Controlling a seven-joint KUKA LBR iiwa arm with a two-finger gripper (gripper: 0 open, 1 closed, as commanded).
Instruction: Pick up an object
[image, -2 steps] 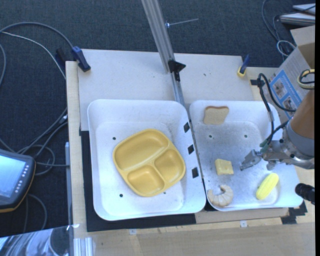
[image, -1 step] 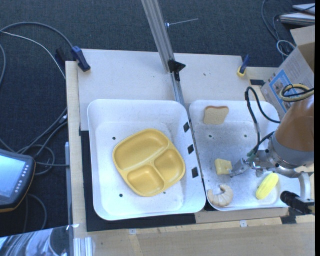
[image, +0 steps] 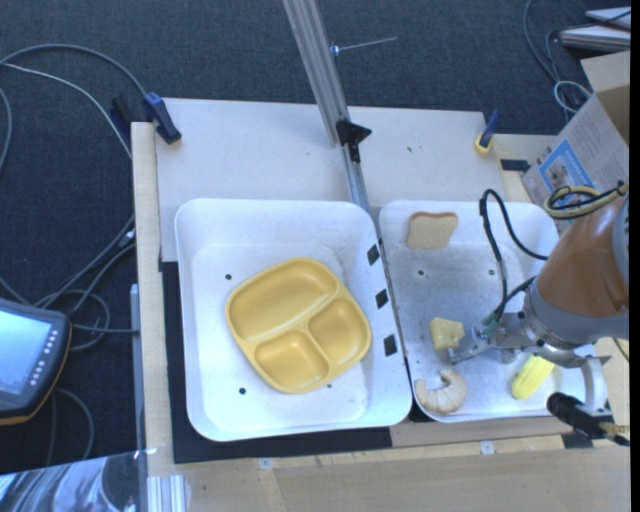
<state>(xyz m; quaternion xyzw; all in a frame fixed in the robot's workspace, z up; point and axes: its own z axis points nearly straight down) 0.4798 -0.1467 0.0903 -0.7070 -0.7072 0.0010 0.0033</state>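
Shrimp-shaped piece (image: 442, 391) lay at the near edge of the right bin (image: 440, 300), against the rim. Yellow wedge (image: 446, 332) sat just behind it, mid-bin. Corn cob (image: 532, 377) rested toward the near right corner. Bread slice (image: 432, 231) lay at the far left corner of that bin, well apart from the rest. Tool (image: 468, 349) sat low beside the wedge, touching or nearly so; cannot tell whether it was wide or narrow. Left bin (image: 200, 260) carried a yellow divided plate (image: 297, 324), centred. Both bins stood side by side on the counter (image: 250, 150).
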